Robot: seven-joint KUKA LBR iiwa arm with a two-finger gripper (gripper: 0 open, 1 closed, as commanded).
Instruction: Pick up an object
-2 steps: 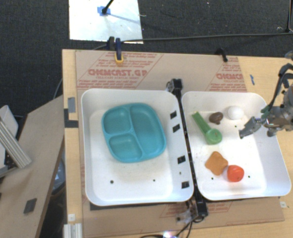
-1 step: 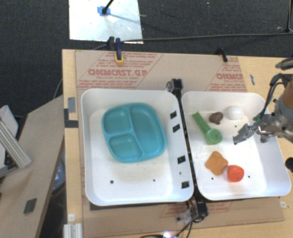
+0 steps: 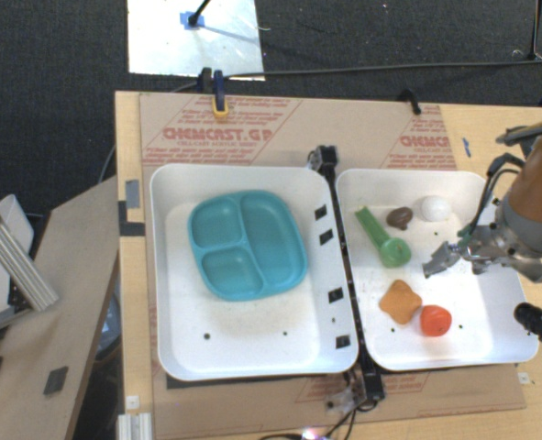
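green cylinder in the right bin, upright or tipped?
Tipped. The green cylinder lies on its side on the right bin floor, its long side showing and its wider round end toward the orange piece.

"CHEMCAST GP" printed on brown sheet (image 3: pixel 252 128)

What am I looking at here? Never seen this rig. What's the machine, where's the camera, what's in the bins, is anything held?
One fixed camera looks down at a slant on a bench with two shallow white bins side by side. The machine is a robot arm, grey with an orange band, reaching in from the right. Its gripper sits low over the right bin; nothing is seen between its fingers, so nothing counts as held.

The left bin holds a teal divided plate. The right bin holds five small things: a green tube, a brown lump, a white ball, an orange piece and a red piece. The job is simply to pick one up.
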